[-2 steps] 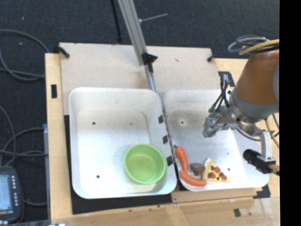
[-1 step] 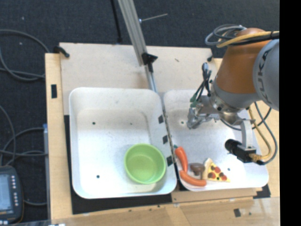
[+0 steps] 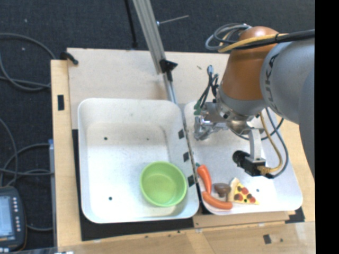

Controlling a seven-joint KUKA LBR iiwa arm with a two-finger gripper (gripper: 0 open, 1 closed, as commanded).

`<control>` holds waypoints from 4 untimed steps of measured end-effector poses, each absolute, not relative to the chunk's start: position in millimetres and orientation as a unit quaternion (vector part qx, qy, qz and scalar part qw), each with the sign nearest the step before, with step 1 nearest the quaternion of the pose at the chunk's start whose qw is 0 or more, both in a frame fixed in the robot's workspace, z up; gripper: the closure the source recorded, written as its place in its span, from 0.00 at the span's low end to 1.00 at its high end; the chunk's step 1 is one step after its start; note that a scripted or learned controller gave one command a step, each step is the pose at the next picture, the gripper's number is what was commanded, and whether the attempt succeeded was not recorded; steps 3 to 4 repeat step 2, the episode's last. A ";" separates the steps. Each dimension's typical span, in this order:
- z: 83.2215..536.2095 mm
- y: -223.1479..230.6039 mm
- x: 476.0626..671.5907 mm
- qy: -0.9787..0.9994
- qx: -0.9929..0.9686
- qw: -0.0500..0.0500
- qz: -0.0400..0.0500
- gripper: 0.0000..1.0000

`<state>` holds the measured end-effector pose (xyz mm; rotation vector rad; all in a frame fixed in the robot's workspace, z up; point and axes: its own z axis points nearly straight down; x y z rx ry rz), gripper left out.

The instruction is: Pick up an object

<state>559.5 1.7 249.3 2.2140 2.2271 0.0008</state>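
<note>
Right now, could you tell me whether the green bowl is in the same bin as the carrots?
No, the green bowl sits in the left bin, while the carrots lie in the right bin.

Grey cylindrical arm with glossy orange band above wrist. Grey and yellow cables looped over top and down one side. Silver metal claw fitted below wrist.

Wooden bench, slanted aluminium post, dark carpet with cables, handheld screen
</note>
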 end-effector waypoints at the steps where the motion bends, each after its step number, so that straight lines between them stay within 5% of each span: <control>1: 241.0 41.8 577.3 0.709 0.705 0.001 0.000 1.00; 2: 237.4 80.3 595.4 0.709 0.705 0.001 0.001 1.00; 4: 237.4 80.3 595.4 0.709 0.705 0.001 0.001 1.00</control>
